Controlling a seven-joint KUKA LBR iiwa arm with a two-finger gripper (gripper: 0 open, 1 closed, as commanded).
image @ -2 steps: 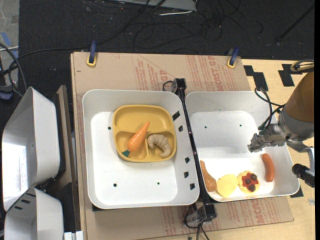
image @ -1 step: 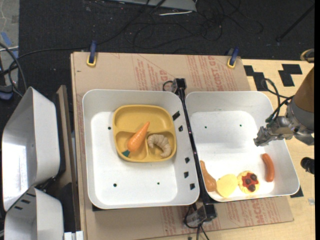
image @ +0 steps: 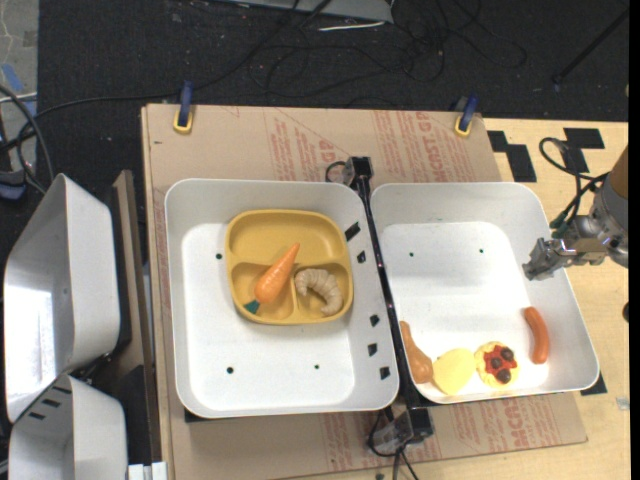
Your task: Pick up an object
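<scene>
Overhead view of the worktop point(image: 300, 133) with two white bins side by side. The left bin point(image: 200, 368) holds a yellow divided tray point(image: 250, 233) carrying a toy carrot point(image: 277, 273) and a pale shrimp-like piece point(image: 321, 288). The right bin point(image: 450, 208) holds four candidate objects along its near wall: an orange drumstick-shaped piece point(image: 416, 353), a yellow disc point(image: 453, 370), a small tart topped with red and dark bits point(image: 497, 362), and, near the right wall, a sausage point(image: 539, 334). The gripper point(image: 541, 259) sits at the right edge of the right bin, above and apart from the sausage; it is too small and too blurred here for the opening of the fingers to be judged, and nothing can be made out between them. All objects lie on the bin floors or in the tray, so by this view the pick is not yet done: approach, closing on an object and lifting all appear to remain. The sausage is the nearest candidate to the gripper.
</scene>
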